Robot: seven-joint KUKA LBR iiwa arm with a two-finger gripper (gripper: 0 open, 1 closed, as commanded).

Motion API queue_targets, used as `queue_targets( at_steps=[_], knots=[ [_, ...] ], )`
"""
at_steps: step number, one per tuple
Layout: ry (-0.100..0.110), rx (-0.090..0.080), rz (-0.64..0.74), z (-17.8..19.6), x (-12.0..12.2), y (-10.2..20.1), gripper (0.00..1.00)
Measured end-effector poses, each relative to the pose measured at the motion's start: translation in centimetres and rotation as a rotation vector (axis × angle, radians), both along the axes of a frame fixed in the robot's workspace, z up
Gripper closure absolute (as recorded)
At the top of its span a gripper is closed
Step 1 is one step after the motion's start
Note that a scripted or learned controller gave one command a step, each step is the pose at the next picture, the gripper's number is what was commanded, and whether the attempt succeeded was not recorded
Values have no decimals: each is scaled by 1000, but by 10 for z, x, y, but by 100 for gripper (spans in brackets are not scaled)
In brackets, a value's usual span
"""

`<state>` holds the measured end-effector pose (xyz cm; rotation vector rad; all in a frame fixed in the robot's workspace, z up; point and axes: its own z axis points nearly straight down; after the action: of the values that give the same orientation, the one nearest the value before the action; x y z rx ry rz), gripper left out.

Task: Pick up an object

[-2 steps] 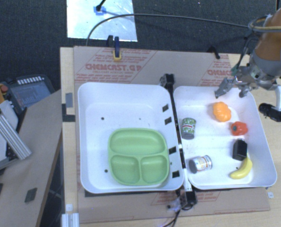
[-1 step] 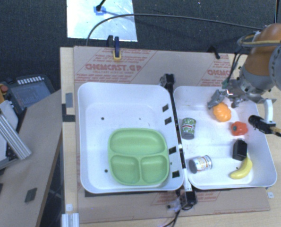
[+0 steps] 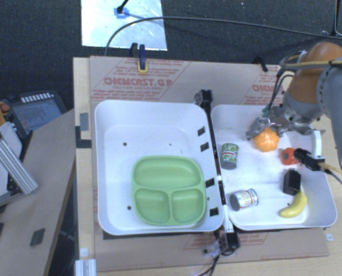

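Nearest you, a green divided plate (image 3: pixel 168 190) lies flat in the front half of the left bin (image 3: pixel 110 148), its three compartments facing up. Beside it, across the black clips that join the two rims, the right bin (image 3: pixel 257 174) carries the rest of the goods.

Along that bin's front edge, a small tin (image 3: pixel 243 199) with a pale label lies on its side near the dividing wall. A yellow banana (image 3: pixel 293 206) curls in the front right corner. Just behind the banana sits a small black block (image 3: pixel 291 181), close to it but apart. Farther back, a short can with a green label (image 3: pixel 229 154) stands upright beside the dividing wall. A small red item (image 3: pixel 288 155), too small to name, rests toward the right wall.

The task's likeliest prize, an orange (image 3: pixel 266 141), sits on the bin floor in the rear half of the right bin, between the upright can and the red item. The hand (image 3: pixel 258 128) hangs low at the orange's rear left, touching it or very nearly so. You cannot tell from this angle whether the hand is released or clenched. The grey arm (image 3: pixel 337 96) reaches in from the right. Both bins rest on a printed cardboard sheet (image 3: pixel 159 73) that covers the bench (image 3: pixel 81 223).
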<state>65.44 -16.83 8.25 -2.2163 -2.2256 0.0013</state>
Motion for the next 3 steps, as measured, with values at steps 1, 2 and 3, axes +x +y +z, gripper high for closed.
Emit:
queue_targets(
  at_steps=[1, 2, 3],
  knots=[
    [-12, -3, 2, 16, 4, 0, 100],
    [-8, -1, 1, 64, -1, 4, 100],
    [-10, -2, 2, 130, 2, 5, 100]
  ],
)
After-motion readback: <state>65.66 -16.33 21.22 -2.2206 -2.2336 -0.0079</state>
